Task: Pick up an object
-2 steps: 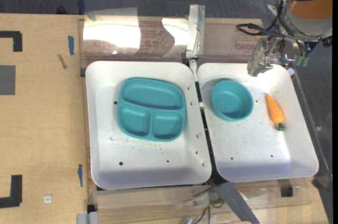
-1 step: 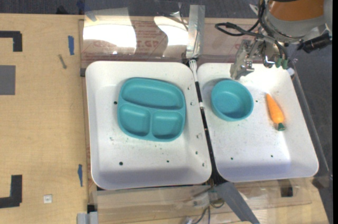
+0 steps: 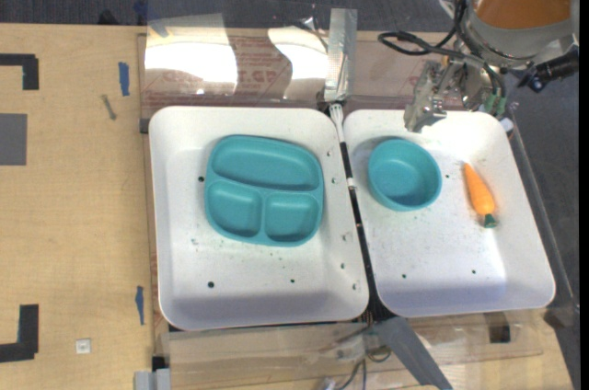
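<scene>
Right bin (image 3: 515, 282): near floor bare, speckled. Toy carrot (image 3: 479, 192) lies flat mid-bin by the right wall, well apart from the teal bowl (image 3: 404, 174), so it looks reachable from above. Left bin (image 3: 175, 278) holds a teal divided plate (image 3: 263, 188). Farther back, gripper (image 3: 425, 110) hovers over the right bin's far rim, nothing visibly held; open or closed, cannot tell.

Bright overhead light is illuminating the scene evenly. Strong glare is washing out the clear plastic sheet (image 3: 235, 62) just behind the left shallow white bin (image 3: 175, 269). A smaller hot spot is bleaching the far wall of the right shallow white bin (image 3: 515, 278). Shadows are remaining soft. Focus is holding sharp throughout.
</scene>
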`<state>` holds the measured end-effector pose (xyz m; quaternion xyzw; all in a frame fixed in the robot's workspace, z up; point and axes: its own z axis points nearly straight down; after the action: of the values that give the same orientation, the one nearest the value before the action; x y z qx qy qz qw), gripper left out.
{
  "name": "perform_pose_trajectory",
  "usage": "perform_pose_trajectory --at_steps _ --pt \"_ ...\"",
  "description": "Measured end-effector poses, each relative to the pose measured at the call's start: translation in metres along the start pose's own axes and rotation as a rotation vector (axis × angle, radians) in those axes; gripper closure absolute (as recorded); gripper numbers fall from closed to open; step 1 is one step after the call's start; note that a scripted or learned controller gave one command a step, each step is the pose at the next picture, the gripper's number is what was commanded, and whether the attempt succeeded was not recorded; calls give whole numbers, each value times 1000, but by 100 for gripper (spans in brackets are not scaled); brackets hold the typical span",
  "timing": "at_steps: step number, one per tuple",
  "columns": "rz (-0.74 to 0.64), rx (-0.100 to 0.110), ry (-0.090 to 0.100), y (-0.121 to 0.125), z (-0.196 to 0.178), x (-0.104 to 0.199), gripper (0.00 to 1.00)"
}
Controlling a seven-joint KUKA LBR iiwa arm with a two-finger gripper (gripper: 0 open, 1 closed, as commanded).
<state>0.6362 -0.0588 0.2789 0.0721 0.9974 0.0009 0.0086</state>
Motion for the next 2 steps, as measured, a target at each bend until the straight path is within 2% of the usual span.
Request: perform_pose_trajectory --at_steps 2 --pt "-3 -1 -22 2 -25 -4 100"
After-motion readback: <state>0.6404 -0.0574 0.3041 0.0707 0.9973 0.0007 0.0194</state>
